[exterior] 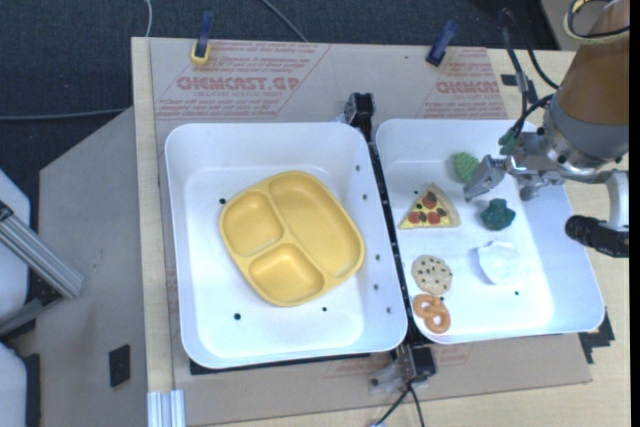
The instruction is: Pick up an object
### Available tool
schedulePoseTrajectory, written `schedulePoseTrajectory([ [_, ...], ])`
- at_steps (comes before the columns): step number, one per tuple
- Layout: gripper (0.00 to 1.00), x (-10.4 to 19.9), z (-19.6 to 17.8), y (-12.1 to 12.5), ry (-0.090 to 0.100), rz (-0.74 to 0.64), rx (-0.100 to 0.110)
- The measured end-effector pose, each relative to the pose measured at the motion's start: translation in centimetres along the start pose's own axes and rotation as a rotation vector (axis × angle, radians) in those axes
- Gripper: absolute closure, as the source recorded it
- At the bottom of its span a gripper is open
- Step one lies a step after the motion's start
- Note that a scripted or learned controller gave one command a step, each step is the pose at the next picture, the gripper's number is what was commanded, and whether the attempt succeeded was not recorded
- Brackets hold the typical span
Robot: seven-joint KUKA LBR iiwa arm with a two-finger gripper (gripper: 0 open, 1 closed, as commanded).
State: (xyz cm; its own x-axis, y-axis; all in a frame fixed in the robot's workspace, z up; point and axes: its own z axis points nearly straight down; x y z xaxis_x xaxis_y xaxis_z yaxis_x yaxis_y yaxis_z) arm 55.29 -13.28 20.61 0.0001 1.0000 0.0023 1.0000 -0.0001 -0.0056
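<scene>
The gripper (497,179) is seen over the right bin (560,315), its fingers spread apart with nothing between them. A dark green broccoli piece (497,213) lies just below the jaws, a lighter green piece (464,164) just left of them.

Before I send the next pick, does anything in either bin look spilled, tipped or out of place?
Nothing stands out. The yellow divided plate lies flat in the left bin, turned at a slant. In the right bin, the pizza slice, cookie, pretzel, two green pieces and a white piece lie apart, with the tool above them.
</scene>
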Motion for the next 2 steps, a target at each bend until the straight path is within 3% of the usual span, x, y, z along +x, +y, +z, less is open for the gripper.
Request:
schedulePoseTrajectory([
  [2,0.0,0.9,9.9,-0.4,0.001,0.0,0.001],
])
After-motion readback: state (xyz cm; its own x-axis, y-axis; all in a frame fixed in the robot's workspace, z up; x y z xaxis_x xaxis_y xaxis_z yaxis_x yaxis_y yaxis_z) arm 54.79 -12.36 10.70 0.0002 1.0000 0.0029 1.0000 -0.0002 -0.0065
